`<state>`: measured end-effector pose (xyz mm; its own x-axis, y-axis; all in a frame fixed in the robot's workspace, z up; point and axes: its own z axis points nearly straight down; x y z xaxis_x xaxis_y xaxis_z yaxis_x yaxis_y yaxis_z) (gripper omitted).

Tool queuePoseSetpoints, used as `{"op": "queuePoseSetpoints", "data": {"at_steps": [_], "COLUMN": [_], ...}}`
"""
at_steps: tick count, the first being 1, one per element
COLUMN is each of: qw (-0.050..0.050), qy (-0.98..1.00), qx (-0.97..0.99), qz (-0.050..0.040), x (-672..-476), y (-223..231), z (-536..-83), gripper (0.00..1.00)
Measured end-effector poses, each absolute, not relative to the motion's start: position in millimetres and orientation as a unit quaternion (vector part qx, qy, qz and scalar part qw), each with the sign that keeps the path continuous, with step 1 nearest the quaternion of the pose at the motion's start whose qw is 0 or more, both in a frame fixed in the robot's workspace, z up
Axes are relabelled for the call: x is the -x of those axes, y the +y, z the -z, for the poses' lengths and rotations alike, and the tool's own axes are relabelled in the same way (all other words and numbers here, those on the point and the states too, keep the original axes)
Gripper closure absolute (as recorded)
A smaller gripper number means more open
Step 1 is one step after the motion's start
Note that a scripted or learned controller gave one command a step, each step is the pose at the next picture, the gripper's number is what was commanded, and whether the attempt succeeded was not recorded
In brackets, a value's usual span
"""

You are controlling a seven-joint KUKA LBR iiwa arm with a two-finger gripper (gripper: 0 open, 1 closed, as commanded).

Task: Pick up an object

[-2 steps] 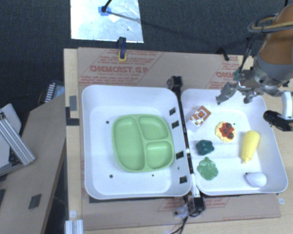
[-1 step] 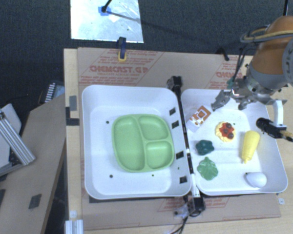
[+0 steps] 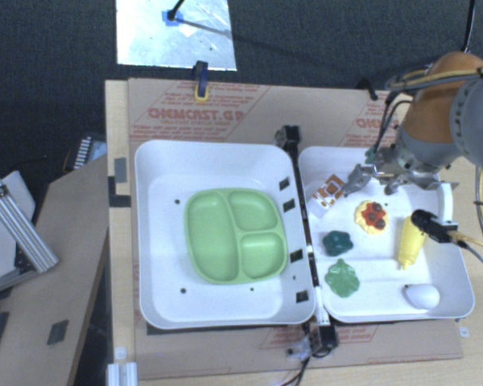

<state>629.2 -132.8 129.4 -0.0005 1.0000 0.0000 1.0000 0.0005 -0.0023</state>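
The small orange-and-white box (image 3: 330,190) lies near the left wall of the right white bin (image 3: 459,296), just past the metal gripper (image 3: 359,177), and I cannot tell from here whether it is gripped.

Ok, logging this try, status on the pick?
Gripper low in right bin, beside the small orange-and-white box. Nothing seen held. Yellow piece, green pieces close by.

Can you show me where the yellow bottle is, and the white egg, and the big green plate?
yellow bottle (image 3: 408,244), camera view, middle of its body
white egg (image 3: 422,296), camera view, centre of its top
green plate (image 3: 208,233), camera view, floor of its large left compartment
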Motion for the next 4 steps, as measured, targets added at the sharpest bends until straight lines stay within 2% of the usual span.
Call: {"op": "queuePoseSetpoints", "data": {"at_steps": [1,2,3,4], "qw": [-0.007,-0.005,-0.003,-0.002], "qy": [-0.708,-0.708,-0.709,-0.709], "qx": [0.706,0.706,0.706,0.705], "qz": [0.0048,0.0056,0.0022,0.0012], "x": [-635.0,-635.3,-633.4,-634.6], "y": [-133,-132,-131,-131], "z": [-108,-117,-181,-205], "gripper": [0.0,1.0,1.0,1.0]}}
